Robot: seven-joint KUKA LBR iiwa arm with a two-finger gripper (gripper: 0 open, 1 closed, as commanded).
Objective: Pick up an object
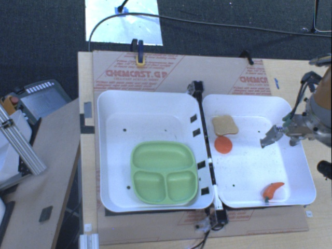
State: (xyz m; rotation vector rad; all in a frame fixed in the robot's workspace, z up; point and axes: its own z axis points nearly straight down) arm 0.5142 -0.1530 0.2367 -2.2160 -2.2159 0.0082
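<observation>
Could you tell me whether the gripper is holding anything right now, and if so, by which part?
Nothing is held. The gripper hangs over bare floor of the right bin, apart from the bread slice, the orange disc and the carrot.

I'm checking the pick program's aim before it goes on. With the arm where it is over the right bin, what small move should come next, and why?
Probably a short slide toward the camera view's lower edge, then down over the carrot. The gripper hangs above bare floor of the right bin with nothing between its fingers, and the carrot lies alone near the bin's front corner, whereas the orange disc touches the bread slice.
</observation>
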